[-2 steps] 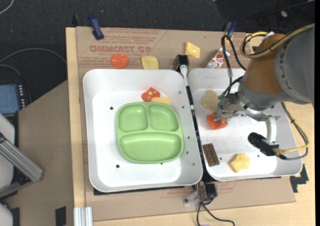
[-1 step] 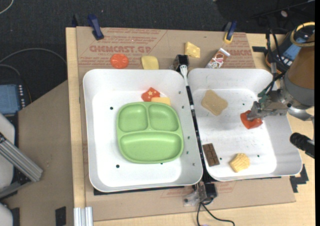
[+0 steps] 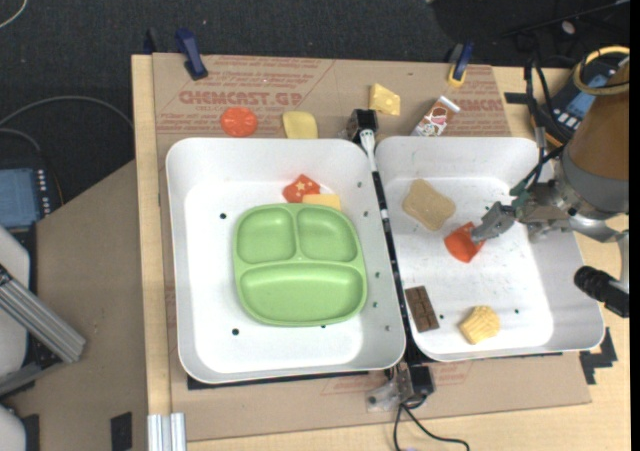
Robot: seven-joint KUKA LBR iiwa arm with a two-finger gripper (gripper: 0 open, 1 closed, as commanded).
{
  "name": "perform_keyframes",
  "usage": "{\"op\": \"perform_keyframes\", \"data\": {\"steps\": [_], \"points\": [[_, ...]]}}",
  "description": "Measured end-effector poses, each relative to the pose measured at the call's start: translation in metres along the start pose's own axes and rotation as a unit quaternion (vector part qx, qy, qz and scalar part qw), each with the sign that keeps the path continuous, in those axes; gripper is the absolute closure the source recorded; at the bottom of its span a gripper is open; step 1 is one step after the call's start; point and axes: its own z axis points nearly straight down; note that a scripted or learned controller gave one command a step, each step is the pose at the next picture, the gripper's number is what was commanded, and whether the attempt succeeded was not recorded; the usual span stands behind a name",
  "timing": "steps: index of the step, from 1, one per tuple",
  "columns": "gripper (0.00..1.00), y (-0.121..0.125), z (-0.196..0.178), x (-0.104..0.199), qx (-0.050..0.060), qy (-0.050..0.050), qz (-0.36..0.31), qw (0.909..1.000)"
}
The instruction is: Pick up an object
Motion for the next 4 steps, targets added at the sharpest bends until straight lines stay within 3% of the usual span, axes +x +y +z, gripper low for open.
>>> {"op": "perform_keyframes", "data": {"steps": [1, 2, 3, 4], "points": [[0.00, 0.046, 0.100, 0.018, 0.002, 0.001, -0.002, 1.0000], [0.00, 0.023, 0.094, 0.049, 0.003, 0.002, -0.001, 1.0000], [0.00, 0.060, 0.094, 0.030, -0.002, -0.001, -0.001, 1.0000], [1.00, 0.060, 0.081, 0.030, -0.004, -0.001, 0.000, 1.0000]]}}
